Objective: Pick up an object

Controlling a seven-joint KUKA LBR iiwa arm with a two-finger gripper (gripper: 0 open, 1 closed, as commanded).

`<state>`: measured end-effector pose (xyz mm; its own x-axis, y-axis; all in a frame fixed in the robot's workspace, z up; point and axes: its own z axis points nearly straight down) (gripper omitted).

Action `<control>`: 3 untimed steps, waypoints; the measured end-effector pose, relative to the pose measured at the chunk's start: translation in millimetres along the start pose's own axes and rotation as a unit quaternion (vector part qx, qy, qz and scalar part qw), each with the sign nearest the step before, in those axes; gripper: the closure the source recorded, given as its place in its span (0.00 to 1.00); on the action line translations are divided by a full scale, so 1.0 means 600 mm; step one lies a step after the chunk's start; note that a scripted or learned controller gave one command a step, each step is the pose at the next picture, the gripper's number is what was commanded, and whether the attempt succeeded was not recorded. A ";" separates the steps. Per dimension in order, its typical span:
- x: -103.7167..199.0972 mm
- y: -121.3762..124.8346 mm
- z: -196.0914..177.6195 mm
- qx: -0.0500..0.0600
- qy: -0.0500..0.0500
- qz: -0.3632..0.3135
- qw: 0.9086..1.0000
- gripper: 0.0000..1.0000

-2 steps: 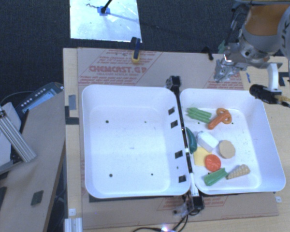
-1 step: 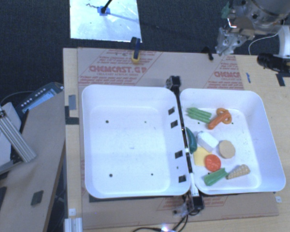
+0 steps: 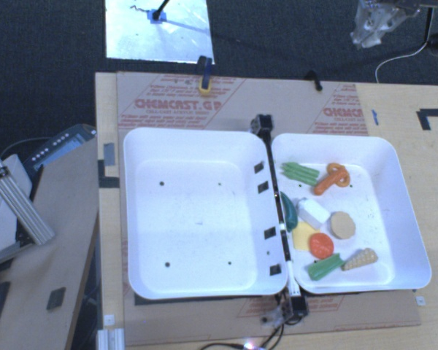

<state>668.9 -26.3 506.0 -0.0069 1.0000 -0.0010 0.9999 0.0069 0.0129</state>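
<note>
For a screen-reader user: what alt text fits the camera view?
The right shallow white bin holds small toy foods, including an orange carrot-shaped piece, a red round tomato-like piece and a tan disc. The robot gripper hangs at top right, beyond the bins.

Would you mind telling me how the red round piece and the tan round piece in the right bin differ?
The red round piece is bright red, while the tan round piece is pale beige. The red one lies nearer the bin's front edge, touching the yellow piece; the tan one lies farther back and right. Both are similar-sized discs lying flat in the right bin.
</note>
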 end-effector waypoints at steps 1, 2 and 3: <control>0.010 0.000 -0.051 0.004 0.000 0.001 1.000 1.00; -0.123 -0.001 -0.048 0.005 -0.001 0.006 1.000 1.00; -0.300 -0.005 -0.021 0.006 -0.002 0.008 1.000 1.00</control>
<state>667.2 -206.4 518.6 0.0082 1.0000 -0.0046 1.0000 -0.0082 0.0003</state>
